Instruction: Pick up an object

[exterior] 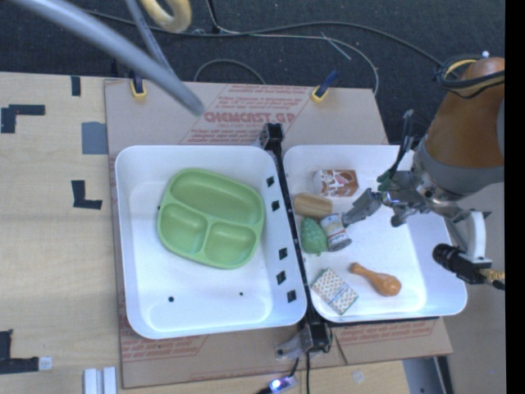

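The right bin [443, 302] holds several small objects. A brown and white packet [336, 181] lies at the back, with a tan roll [311, 205] just in front of it. Below the roll are a small tin can [335, 231] and a green lumpy toy [312, 237]. An orange drumstick-shaped toy [376, 278] and a checkered box [334, 290] lie near the front wall. My gripper [356, 213] reaches in from the right, low over the bin, its tip just right of the can and the roll. Nothing visibly hangs from it.
The left bin [135, 302] holds a green divided plate [212, 217]. A black divider [283, 220] with clips runs between the bins. The arm's orange and grey wrist [463, 130] hangs over the right bin's right edge. Cables cross the dark floor behind.
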{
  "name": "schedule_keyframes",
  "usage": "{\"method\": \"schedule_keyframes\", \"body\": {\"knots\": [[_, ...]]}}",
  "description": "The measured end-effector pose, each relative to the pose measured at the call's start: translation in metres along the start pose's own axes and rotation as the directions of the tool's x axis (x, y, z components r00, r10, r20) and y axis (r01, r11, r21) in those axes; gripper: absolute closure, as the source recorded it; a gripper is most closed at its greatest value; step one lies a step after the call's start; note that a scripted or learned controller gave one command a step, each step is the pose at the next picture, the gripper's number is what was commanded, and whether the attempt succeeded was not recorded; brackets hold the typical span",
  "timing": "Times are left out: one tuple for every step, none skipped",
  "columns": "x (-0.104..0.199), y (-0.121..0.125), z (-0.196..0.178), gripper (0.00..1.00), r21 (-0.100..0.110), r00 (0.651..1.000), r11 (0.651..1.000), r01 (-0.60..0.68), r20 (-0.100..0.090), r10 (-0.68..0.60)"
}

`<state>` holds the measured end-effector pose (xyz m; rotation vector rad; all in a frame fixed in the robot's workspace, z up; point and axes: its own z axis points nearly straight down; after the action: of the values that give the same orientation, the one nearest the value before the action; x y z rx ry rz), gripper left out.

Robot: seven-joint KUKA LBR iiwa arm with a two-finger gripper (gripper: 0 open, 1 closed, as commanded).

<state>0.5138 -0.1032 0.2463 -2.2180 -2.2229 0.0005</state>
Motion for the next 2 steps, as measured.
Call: {"method": "schedule_keyframes", "body": {"knots": [[0.0,0.008,0.047,0.0,0.004,1.0,1.0,-0.001,0.001,0.001],[-0.001,-0.001,0.109,0.0,0.007,1.0,1.0,-0.003,0.0,0.003]]}}
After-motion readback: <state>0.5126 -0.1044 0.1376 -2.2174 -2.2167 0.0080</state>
